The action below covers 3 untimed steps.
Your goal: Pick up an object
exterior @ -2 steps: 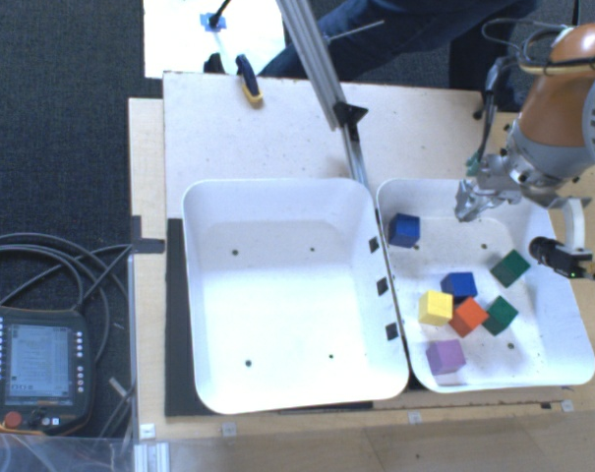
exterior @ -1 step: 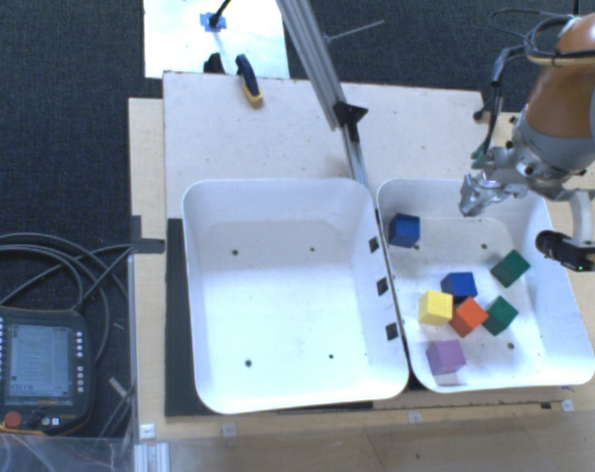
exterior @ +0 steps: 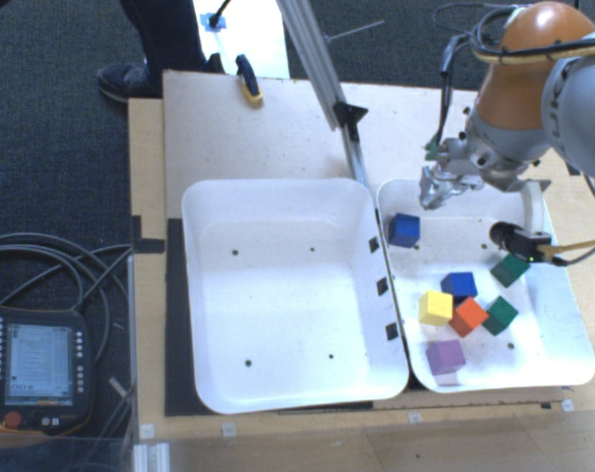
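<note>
The right white bin (exterior: 575,360) holds several small cubes. A blue cube (exterior: 405,230) lies alone near its far left corner. Closer to the front sit another blue cube (exterior: 459,284), a yellow cube (exterior: 436,308), an orange cube (exterior: 468,316) and a green cube (exterior: 501,315), bunched together. A second green cube (exterior: 510,268) lies by the right wall and a purple cube (exterior: 446,356) at the front. My gripper (exterior: 437,193) hangs over the bin's far edge, up and to the right of the lone blue cube, with no cube at its tip.
The left white bin (exterior: 277,293) adjoins the right one. A slanted metal pole (exterior: 317,57) ends at the bins' shared far corner. A yellow-and-black clamp (exterior: 248,79) sits at the bench's back edge. A teach pendant (exterior: 36,367) with cables lies on the floor at left.
</note>
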Available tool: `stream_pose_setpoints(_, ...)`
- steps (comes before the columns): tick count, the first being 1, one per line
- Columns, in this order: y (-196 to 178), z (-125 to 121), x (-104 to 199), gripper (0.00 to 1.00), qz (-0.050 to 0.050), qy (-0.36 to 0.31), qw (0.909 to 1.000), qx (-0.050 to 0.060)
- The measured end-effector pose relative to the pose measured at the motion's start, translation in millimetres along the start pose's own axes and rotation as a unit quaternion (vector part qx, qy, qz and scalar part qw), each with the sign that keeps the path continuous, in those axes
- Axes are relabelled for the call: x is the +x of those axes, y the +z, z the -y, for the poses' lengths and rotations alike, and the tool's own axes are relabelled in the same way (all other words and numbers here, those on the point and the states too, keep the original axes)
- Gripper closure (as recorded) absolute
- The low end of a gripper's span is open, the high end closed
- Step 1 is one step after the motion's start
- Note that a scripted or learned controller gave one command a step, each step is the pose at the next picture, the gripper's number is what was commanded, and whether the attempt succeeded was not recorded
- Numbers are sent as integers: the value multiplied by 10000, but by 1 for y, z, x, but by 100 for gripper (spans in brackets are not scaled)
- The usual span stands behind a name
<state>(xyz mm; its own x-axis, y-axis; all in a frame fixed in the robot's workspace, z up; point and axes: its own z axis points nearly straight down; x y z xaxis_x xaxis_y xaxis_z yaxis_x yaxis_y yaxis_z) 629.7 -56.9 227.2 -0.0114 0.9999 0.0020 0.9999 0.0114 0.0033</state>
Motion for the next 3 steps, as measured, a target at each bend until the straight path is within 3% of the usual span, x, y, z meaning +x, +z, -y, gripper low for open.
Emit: stream_pose_setpoints(3, -5, -30, 142, 100, -2, 6, 10000, -1)
